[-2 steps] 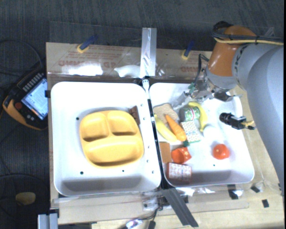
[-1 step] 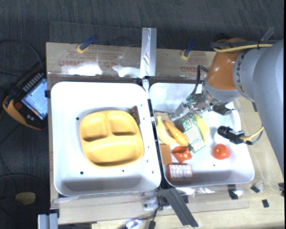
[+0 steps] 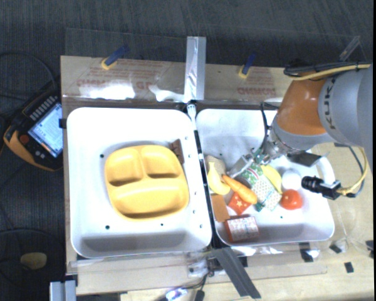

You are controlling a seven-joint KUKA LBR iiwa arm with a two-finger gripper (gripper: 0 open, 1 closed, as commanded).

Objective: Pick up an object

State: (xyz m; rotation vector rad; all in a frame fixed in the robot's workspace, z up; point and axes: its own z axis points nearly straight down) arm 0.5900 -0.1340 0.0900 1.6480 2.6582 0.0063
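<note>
On the table (image 3: 75, 68), I am looking down on two white bins, and the pick is not yet made. In the left bin (image 3: 88, 168) a yellow divided plate (image 3: 146, 180) is lying flat by itself, its long side running left to right with the two small wells toward the far rim. Nothing is being reached for there.

In the right bin (image 3: 238, 127) my arm is coming in from the right, the orange band sitting over the far right corner, and my hand (image 3: 258, 157) is reaching down into the heap of toy food at the bin's middle. I cannot tell how far the hand is open, nor whether it has hold of anything; the heap is crowding it.

Just beside the hand an orange carrot (image 3: 239, 188) is lying, its long axis slanting from upper left to lower right. It is touching a green and white packet (image 3: 261, 184), which is slanting the same way. A yellow banana (image 3: 211, 179) is resting against the left wall, a red box (image 3: 240, 229) near the front rim, and a red tomato (image 3: 291, 199) and a white egg (image 3: 290, 181) to the right.

By my judgement the approach is done; closing, lifting and clearing the bin are all left.
</note>
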